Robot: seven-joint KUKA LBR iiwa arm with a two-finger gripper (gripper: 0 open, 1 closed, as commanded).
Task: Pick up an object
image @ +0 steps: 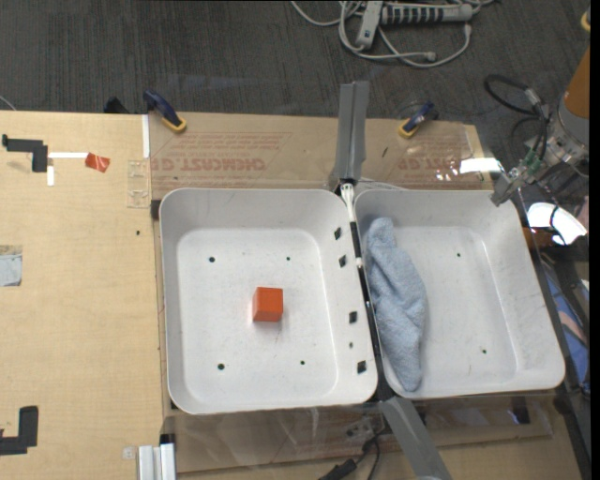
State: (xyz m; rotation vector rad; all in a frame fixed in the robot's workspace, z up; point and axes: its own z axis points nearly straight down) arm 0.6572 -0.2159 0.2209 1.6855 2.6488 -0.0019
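Observation:
An orange-red cube [268,305] sits near the middle of the left bin [187,375]. A crumpled grey-blue cloth [394,305] lies along the left side of the right bin [525,366], beside the divider between the bins. The arm's wrist with its orange band [578,94] enters at the upper right. Below it, the gripper [547,192] hangs over the right bin's far right corner, well away from the cloth and the cube. Nothing is seen held in it.
A brown cardboard sheet [281,155] lies behind the bins, held by two clamps [164,110]. To the left is a wooden board [75,300] with black brackets. Cables [403,28] trail on the dark floor at the top. Most of the right bin's floor is bare white.

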